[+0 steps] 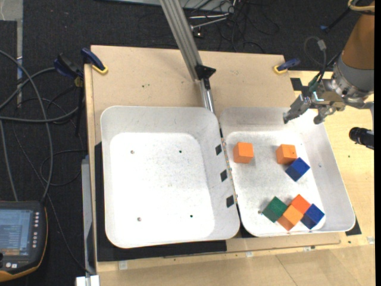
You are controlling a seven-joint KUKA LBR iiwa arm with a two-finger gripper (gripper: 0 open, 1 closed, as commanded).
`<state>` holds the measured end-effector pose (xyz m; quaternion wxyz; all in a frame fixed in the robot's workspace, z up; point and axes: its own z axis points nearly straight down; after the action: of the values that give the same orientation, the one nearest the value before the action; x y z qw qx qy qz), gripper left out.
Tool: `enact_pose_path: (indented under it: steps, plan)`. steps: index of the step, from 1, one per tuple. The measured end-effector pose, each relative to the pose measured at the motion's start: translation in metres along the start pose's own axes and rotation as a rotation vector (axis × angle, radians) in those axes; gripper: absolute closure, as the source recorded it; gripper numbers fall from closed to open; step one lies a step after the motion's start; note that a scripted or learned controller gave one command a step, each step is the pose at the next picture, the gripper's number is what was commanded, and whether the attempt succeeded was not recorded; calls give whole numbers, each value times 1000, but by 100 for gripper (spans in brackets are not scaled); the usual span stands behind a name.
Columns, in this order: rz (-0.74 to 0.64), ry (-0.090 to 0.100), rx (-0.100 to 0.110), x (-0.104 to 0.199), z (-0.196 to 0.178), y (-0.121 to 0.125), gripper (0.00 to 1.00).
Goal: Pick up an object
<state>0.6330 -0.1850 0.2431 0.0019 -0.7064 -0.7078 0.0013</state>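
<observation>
My gripper (308,112) hangs over the far right edge of the right bin (256,121), its two fingers spread open with nothing between them. Below it in that bin lie an orange block (243,152) near the middle, another orange block (286,154) with a blue block (297,168) touching its lower right. At the bin's near side a green block (275,209), an orange block (295,211) and a blue block (313,215) sit bunched together. The gripper is above and apart from all of them.
The left bin (158,174) lies beside the right one, divided by their rims with black clips (226,174). A slanted metal pole (184,31) runs from the top down to the bins' far junction. Clamps sit at the bench's far corners.
</observation>
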Motion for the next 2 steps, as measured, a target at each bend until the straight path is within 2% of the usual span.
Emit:
enact_pose_path:
  steps: [1,2]
  plan:
    - [-2,-2,-4,0,-3,1,0]
    - [0,0,1,3,61,3,0]
